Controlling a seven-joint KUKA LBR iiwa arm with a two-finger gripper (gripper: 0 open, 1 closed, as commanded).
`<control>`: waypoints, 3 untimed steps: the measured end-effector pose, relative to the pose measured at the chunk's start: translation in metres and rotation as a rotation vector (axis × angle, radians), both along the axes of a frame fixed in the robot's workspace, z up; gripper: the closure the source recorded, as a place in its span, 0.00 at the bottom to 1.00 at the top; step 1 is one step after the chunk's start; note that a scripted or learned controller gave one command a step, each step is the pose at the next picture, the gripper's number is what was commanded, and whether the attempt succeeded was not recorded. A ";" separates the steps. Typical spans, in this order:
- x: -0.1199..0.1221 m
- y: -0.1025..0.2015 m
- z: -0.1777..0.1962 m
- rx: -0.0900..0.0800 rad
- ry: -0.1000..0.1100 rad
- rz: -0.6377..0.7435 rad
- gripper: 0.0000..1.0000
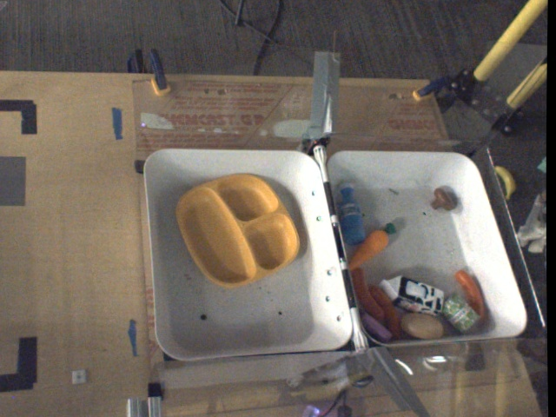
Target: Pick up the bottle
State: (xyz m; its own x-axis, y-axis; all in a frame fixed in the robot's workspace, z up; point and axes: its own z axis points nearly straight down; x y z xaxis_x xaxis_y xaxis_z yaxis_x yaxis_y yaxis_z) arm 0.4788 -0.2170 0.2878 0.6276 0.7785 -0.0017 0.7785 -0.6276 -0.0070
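Observation:
A small blue bottle (351,215) lies along the left wall of the right bin (417,165), its cap pointing toward the far edge. An orange carrot (371,246) lies just beside its lower end, almost touching it.
The left bin (174,320) holds a yellow divided plate (237,228). In the right bin lie a brown lump (445,198) at the back, and at the front red sausages (369,298), a black-and-white carton (417,294), a tan round piece (422,326), a green can (460,314) and an orange piece (470,289).

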 end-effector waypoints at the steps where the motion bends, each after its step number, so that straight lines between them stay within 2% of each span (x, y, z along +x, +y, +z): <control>1: 0.001 0.008 0.026 -0.003 -0.005 0.241 1.00; 2: 0.000 0.005 0.017 0.001 -0.002 0.305 1.00; 3: 0.001 0.016 0.016 0.002 -0.004 0.631 1.00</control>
